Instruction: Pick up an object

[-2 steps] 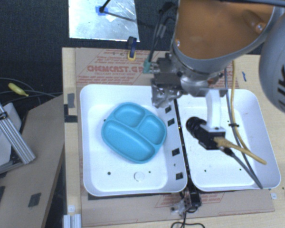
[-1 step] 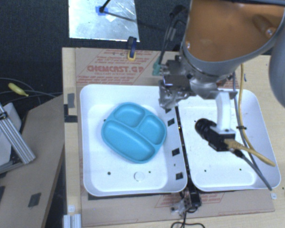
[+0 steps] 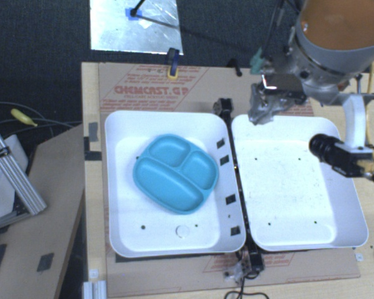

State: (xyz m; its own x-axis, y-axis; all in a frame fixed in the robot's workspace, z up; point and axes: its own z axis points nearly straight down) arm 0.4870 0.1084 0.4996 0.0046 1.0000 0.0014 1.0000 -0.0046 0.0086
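Plate [image 3: 174, 173] is the task's thing, and the gripper [image 3: 260, 111] is well apart from it. The gripper hangs over the far left corner of the right bin [image 3: 287, 192], just at that bin's far edge. It looks grey and blurred in the camera view, so I cannot tell whether it is open or closed, and I cannot make out any object in it. The arm [image 3: 336, 17] comes down to it from the top right of the view.

Between the two bins runs a line of small black clips [image 3: 227, 161] along the touching edges. The left bin [image 3: 121, 142] holds the plate, which is blue and has three compartments. It lies flat near the middle of this bin, a little closer to the far edge than to the near edge. Its long compartment faces the near left corner, and the two smaller ones face the far right corner. Both bins rest on a cardboard sheet [image 3: 149, 86] with red print.
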